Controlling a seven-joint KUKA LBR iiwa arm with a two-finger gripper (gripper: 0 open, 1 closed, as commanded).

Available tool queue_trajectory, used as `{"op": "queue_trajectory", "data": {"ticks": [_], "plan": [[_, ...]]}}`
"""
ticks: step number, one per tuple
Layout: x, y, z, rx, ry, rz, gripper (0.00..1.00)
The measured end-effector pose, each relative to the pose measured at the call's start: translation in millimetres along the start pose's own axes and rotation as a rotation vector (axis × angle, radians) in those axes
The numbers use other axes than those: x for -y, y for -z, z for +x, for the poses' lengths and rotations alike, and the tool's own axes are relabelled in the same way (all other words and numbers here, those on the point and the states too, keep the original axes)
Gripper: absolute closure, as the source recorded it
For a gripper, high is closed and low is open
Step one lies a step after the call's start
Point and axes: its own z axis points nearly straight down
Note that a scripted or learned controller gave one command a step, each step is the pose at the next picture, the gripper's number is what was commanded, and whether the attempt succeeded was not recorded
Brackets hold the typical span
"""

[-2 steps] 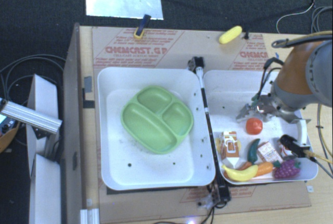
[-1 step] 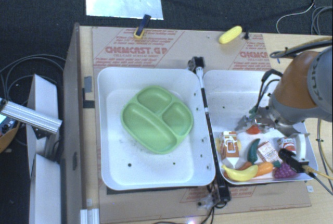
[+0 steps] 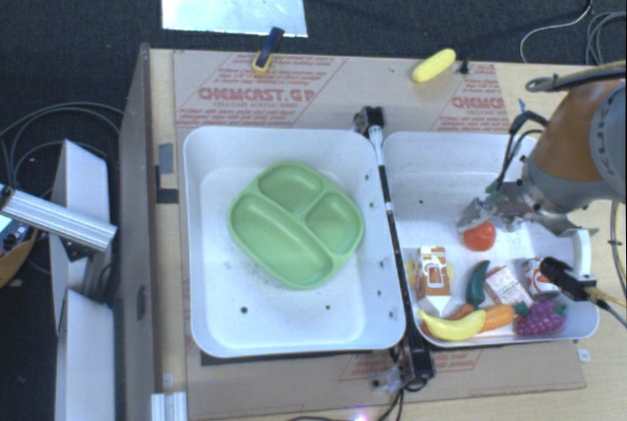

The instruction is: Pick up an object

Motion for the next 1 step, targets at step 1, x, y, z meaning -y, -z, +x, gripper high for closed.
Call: {"op": "queue_trajectory", "data": {"ticks": [1], "plan": [[0.4, 10.5, 0.8, -0.001, 0.001, 0.0, 1.0]]}}
